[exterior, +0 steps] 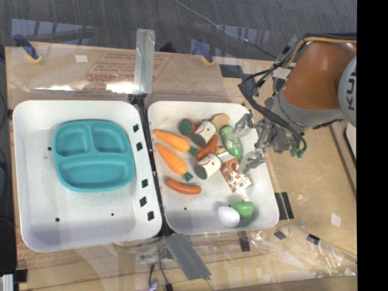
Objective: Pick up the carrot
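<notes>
The pincer (pixel 253 141) hangs open and empty over the right bin's (pixel 182 223) right edge (approach step); the carrot (pixel 172 140) lies near its left wall, so it must cross.

Even, fairly bright overhead light fills the scene. Glare streaks the clear plastic sheeting (pixel 91 71) beyond the left bin's (pixel 30 223) far edge. Shadows are soft and short. The whole picture is slightly soft and grainy.
</notes>
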Controlling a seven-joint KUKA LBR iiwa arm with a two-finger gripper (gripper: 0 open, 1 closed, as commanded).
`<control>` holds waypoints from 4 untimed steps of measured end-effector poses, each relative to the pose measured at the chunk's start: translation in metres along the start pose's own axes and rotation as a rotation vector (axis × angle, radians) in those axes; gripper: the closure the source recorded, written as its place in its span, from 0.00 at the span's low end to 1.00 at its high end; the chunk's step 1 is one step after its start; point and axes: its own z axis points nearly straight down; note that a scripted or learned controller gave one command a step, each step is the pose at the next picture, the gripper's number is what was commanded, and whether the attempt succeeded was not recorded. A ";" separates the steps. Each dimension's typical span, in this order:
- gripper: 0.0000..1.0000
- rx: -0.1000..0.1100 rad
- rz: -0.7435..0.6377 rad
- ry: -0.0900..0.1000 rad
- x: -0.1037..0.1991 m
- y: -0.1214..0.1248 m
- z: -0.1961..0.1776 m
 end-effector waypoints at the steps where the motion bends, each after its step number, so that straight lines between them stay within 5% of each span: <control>1: 0.00 -0.005 0.065 0.010 -0.019 0.065 0.113; 2: 0.00 -0.002 0.083 0.000 -0.009 0.111 0.131; 3: 0.00 0.003 -0.373 -0.002 0.004 0.103 0.130; 4: 1.00 0.002 -0.383 -0.004 0.002 0.106 0.120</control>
